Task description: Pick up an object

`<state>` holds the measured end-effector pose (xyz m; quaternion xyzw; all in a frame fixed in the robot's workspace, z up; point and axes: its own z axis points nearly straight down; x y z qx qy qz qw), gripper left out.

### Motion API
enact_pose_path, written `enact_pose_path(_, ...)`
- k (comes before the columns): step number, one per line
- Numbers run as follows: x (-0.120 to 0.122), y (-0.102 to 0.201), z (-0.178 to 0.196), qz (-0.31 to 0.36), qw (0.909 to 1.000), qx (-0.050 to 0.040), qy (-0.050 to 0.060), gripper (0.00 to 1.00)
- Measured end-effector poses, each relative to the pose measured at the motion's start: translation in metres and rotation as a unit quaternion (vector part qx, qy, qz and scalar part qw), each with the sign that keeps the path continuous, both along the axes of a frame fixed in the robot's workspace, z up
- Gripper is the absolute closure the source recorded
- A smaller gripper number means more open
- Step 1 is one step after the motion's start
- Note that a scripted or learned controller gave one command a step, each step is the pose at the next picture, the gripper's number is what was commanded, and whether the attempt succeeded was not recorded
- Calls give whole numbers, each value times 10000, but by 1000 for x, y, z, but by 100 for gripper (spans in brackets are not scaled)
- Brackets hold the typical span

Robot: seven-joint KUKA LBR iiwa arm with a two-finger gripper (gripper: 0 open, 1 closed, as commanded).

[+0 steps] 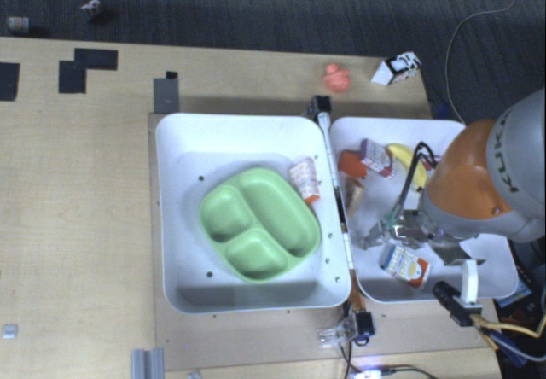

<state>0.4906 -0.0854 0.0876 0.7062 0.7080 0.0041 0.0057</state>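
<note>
The arm is reaching in over the right bin [503, 279], and the tool [388, 232] is sitting low among the clutter there; whether it is spread or pinched I cannot tell from this angle. Candidates are lying close: a small printed carton [403, 265] just beside the tool, an orange item [350, 164] and a banana [401, 154] toward the far wall. Over in the left bin [171, 198], a green divided plate [258, 222] and a small packet [304, 178] are waiting. The risk, as I judge it, is the crowding: the tool could be nudging the carton aside instead of straddling it, or closing on air.
</note>
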Motion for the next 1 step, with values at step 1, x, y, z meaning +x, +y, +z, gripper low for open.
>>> enact_pose_path(1,77,-15,-1,12,10000,2,20,0)
